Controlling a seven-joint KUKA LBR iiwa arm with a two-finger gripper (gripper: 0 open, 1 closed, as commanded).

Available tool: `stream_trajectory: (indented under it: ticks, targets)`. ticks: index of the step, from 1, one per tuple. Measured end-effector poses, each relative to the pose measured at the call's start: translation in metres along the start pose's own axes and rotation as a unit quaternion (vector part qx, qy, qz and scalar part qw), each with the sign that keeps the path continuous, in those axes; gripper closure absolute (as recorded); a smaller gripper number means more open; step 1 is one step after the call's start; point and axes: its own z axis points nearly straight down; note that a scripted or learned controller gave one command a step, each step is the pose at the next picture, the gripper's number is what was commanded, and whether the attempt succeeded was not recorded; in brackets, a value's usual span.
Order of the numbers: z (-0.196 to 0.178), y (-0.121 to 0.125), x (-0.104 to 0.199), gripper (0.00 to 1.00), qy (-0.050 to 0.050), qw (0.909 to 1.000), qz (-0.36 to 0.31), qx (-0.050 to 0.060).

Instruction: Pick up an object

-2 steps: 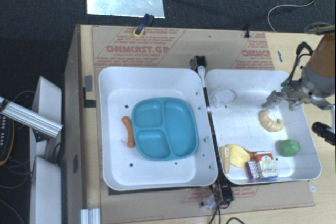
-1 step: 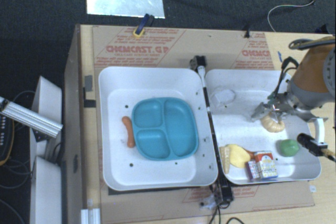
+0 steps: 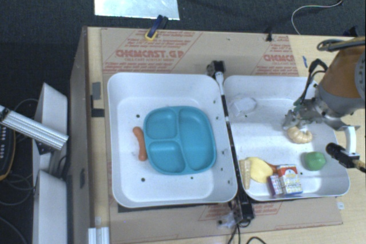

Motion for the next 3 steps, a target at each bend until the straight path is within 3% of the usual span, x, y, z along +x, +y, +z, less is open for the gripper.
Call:
stream_trajectory:
  ticks: [1, 2, 3]
  targets:
    - [-0.071, -0.016, 0.040, 1.00, 0.000, 1.0000, -0.001, 0.000]
    - [-0.115, -0.023, 0.079, 1.00, 0.000, 1.0000, -0.001, 0.000]
    - [-0.140, -0.005, 0.157, 1.00, 0.001, 1.0000, -0.001, 0.001]
